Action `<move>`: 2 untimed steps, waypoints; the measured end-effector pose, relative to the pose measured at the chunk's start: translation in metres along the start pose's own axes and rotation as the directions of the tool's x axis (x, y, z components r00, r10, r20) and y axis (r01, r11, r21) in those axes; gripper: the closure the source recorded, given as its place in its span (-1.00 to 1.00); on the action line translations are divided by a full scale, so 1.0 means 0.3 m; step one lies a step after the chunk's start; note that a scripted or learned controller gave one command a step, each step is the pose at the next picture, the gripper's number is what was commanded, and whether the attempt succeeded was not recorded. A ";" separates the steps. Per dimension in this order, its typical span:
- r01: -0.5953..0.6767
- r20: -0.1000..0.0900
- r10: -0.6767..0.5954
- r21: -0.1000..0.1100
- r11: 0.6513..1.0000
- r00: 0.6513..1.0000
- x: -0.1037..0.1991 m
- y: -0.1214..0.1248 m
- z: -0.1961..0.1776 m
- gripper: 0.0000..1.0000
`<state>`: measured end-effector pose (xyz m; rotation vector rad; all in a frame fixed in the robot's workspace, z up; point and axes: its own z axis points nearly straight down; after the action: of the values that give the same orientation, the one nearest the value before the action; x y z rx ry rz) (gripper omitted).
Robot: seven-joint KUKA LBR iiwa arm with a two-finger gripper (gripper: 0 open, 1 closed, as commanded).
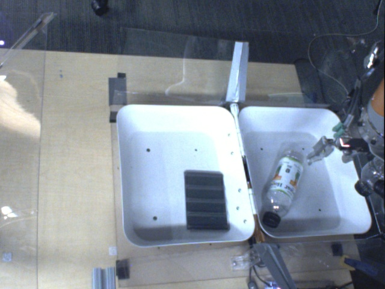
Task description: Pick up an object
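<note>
I have the gripper (pixel 325 147) at right of frame beside the bottle (pixel 285 181), approaching; finger state I cannot tell. Next, I'd judge, lower over its body.

Robotics test cell, laboratory-type premises.
Showing as such by: two shallow white bins (pixel 174 116) sitting side by side on a pale wooden bench (pixel 72 161); clear panels (pixel 24 131) standing along the bench's left and far sides; dark carpet (pixel 180 5) lying beyond; loose cables (pixel 328 56) trailing at the right, beside the arm's mount; metal brackets (pixel 236 71) bracing the bins between and below.
</note>
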<state>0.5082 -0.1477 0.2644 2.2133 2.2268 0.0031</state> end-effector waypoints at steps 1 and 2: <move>0.012 0.001 -0.012 -0.004 1.000 1.000 0.007 0.108 0.501 -1.00; 0.067 0.012 -0.067 -0.030 0.997 0.998 0.084 0.135 0.555 -1.00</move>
<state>0.5490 -0.1223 0.0979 2.1176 2.2790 0.0244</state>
